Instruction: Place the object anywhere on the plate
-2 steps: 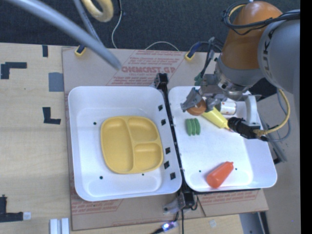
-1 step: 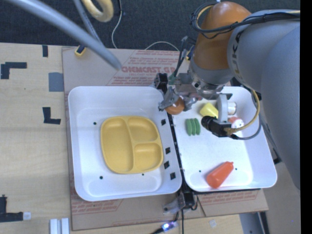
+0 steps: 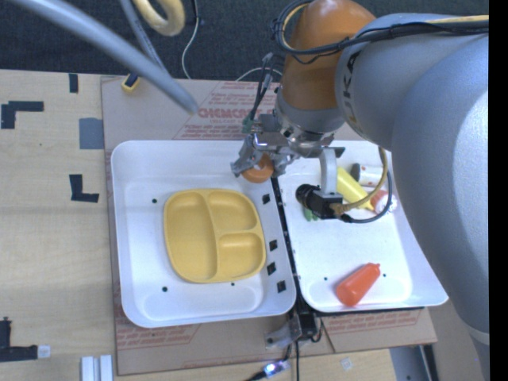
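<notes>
- Gripper (image 3: 260, 159): upper centre of the frame, over the far end of the line where the two bins meet. Spread or pressed together, cannot tell from this angle.
- Directly beneath it: a small orange piece (image 3: 256, 171), probably the task's thing. Pinched or merely lying under the gripper, not clear.
- Lower left of that: yellow plate (image 3: 214, 235) in the left bin (image 3: 139, 213), near the piece but apart from it, nothing on it.
- Just right of the gripper: yellow item (image 3: 349, 185) in the right bin (image 3: 333, 244). Toward the lower right: red-orange item (image 3: 357, 284).
- Risks, as a judgement:
  - Weak or absent hold, so the piece could drop on the way over and land on the bin floor short of the plate.
  - Round-looking piece, so it could roll off the plate's shallow rim if released from high up.
  - Piece close to the bin walls, so it could catch there on lifting.
- Count: two bins, one plate, one orange piece, one yellow item, one red-orange item.
</notes>
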Motion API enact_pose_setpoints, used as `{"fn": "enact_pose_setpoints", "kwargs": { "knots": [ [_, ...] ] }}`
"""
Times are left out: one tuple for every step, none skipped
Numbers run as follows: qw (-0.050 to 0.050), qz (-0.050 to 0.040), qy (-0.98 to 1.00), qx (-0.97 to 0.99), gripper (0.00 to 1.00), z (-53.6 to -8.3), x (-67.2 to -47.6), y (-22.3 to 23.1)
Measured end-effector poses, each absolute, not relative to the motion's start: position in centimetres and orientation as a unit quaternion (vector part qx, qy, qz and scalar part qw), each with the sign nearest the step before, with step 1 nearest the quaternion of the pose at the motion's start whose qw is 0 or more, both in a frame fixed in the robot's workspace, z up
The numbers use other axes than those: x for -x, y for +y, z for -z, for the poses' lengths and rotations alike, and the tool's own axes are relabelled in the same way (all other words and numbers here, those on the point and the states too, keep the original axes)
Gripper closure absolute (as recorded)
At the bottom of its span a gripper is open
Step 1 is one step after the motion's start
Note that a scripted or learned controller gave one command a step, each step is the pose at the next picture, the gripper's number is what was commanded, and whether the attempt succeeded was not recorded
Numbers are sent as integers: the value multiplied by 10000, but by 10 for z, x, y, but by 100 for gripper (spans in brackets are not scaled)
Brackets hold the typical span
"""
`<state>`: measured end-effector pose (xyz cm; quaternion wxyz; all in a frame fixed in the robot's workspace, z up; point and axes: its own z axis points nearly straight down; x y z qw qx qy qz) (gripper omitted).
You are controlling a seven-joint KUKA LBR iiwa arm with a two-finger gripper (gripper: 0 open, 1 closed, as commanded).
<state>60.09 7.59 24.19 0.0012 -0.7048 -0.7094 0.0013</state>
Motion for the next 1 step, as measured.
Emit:
{"fn": "enact_pose_setpoints", "kwargs": {
  "knots": [
    [11, -19, -7082, 7060, 0, -242, -601, 73]
  ]
}}
